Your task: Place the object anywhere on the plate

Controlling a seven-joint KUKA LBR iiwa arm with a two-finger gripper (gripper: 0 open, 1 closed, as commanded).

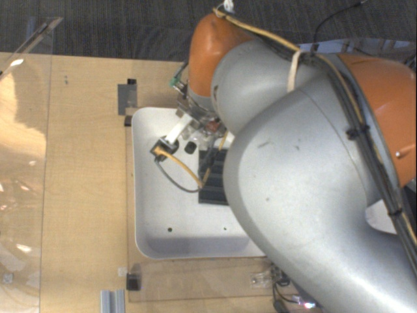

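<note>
My gripper (212,173) hangs low over the white bin (156,233), near the bin's middle right. Its dark body points down toward the bin floor. The grey arm with its orange band (208,51) reaches in from the right and covers the bin's right part and everything beyond it. A yellow cable (182,173) loops from the wrist over the bin floor, just left of the gripper.
Small black clamps sit on the wooden bench at the bin's far-left corner (129,96) and near-left corner (133,281). A clear sheet (26,175) lies over the bench's left side. Bare bin floor shows left of and in front of the gripper.
</note>
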